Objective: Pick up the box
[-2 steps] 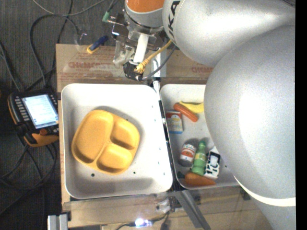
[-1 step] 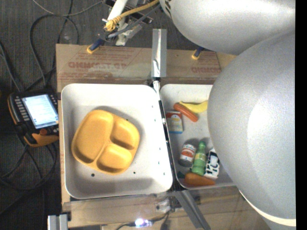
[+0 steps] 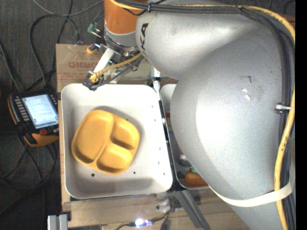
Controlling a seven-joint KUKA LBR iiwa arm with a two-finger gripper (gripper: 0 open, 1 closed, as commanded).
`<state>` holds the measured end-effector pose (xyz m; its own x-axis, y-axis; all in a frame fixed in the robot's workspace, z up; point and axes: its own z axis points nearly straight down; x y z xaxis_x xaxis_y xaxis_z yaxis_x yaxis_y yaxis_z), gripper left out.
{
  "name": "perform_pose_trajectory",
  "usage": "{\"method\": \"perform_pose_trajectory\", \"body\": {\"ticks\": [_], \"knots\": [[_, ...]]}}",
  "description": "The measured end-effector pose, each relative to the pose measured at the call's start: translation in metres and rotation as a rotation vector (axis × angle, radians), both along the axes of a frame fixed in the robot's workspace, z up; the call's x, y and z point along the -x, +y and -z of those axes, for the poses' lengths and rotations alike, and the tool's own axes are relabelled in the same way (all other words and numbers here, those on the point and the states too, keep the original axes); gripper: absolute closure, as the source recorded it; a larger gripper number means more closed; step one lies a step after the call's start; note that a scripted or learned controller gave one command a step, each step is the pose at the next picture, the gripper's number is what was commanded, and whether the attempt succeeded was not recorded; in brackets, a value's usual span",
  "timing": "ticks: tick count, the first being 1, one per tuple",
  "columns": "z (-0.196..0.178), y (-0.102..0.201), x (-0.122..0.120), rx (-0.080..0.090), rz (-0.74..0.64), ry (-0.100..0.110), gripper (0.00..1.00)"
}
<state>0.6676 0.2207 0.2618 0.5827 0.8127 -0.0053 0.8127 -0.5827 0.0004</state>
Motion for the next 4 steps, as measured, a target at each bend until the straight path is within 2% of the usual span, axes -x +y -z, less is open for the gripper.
{"method": "perform_pose_trajectory", "body": {"ticks": [1,2,3,4], "knots": [[0.163,0.012,0.001,-0.005,-0.119,0.002,1.00],[-0.080,-0.005,-0.001,-0.002,-0.089,0.000,1.00],[-0.172,0.012,-0.001,-0.002,-0.060,0.000,1.00],[-0.016,0.013,0.000,-0.003,-0.273,0.003,1.00]]}}
